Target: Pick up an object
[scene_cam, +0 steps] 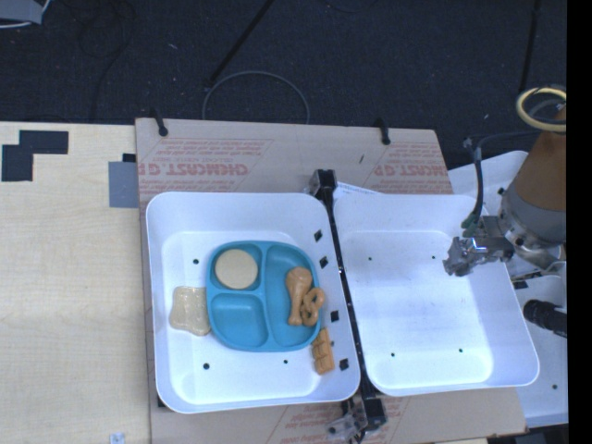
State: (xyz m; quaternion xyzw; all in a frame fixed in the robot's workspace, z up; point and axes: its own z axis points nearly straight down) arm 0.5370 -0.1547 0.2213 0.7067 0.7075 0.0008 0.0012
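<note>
Two shallow white bins: left bin (166,248), right bin (518,359), side by side on printed cardboard sheet (277,160). Light wooden table (65,294). Dark carpet (277,35) with black cables (254,86) behind.

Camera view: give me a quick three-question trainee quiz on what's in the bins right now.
1. True or false: the blue tray sits in the left bin.
2. Which item lies outside the blue tray, against its left edge?
A. the round tan disc
B. the pale slice
C. the twisted tan piece
3. Fill in: the pincer is over the ____ bin.

Key: 1 true. 2 B; the disc and the twisted piece lie in tray compartments. 3 right; it is near that bin's upper right part, with nothing seen in its grip.
</note>
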